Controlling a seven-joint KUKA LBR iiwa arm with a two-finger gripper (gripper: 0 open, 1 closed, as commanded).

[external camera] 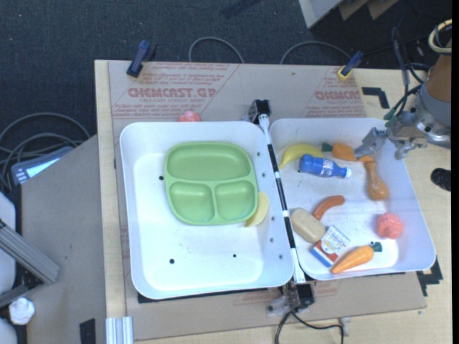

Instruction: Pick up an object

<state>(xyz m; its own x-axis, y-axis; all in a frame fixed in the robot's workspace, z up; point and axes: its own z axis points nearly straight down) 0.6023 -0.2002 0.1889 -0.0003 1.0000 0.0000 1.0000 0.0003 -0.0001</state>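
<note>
Writing: the cardboard sheet [215, 84] under the bins carries red print, partly readable as "CHEMCAST GP", once behind each bin.

Bins — two, white, side by side on the bench [104, 192]. Left bin [143, 256]: one green divided plate [211, 181] with three compartments, and one yellow piece [259, 210] touching the plate's right edge.

Right bin [419, 228]: one banana [300, 152] at the far left corner; one blue bottle [321, 167] with a white cap, lying on its side just beside the banana; one small orange piece [343, 151] behind the bottle; one tan drumstick-shaped piece [374, 181]; one sausage [328, 206]; one bread roll [308, 226]; one small printed carton [329, 245], its label too small to read; one carrot [354, 258] touching the carton; one pink lump [390, 225] near the right wall.

Clips — one blue clamp [140, 58] at the far left of the sheet, one blue-and-yellow clip [350, 64] at the far right.

Claw [374, 143] — over the right bin's far right corner, above the drumstick's upper end; whether it is wide or narrow cannot be told, and nothing is seen held in it.

Cables loop on the dark floor around the bench.
</note>
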